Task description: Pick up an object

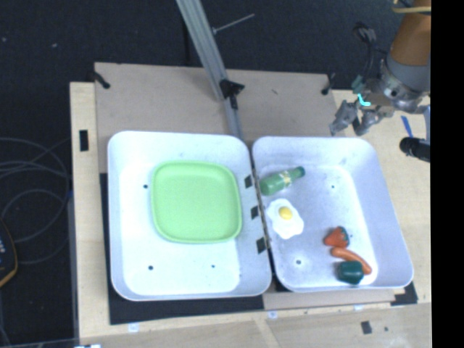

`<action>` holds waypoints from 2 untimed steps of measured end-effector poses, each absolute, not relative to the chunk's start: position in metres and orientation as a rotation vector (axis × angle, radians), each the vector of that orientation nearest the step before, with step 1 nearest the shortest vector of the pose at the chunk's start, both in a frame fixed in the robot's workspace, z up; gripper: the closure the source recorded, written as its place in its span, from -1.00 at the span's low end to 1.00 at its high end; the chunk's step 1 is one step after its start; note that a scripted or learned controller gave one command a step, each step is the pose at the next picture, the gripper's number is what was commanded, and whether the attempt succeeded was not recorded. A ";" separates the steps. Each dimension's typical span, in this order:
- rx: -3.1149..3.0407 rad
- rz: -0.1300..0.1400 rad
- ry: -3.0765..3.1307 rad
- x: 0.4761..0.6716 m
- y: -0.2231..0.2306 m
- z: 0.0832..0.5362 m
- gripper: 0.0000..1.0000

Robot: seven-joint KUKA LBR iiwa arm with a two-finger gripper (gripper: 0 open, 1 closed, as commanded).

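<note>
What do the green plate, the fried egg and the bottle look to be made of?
Plate: likely plastic, matte, in an even pale green with rounded corners and a soft rim. Fried egg: looks like a moulded plastic or rubber toy, smooth white with a glossy yellow yolk. Bottle: probably toy plastic, a solid green body with a paler neck; too small to tell more.

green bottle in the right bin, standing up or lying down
Lying down. The green bottle rests on its side on the right bin floor, near the divider, its lighter end pointing toward the far right.
</note>
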State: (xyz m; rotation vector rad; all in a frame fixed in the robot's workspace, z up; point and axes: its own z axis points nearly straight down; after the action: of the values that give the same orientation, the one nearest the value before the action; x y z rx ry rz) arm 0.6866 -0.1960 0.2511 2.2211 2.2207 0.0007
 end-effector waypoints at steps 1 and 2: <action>2.221 0.001 2.221 0.687 -0.196 0.251 -1.00; 2.223 -0.003 2.222 0.689 -0.197 0.209 -1.00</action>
State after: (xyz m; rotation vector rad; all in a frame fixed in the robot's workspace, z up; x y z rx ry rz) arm 0.6888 -0.1966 0.2090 2.2231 2.2223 -0.0031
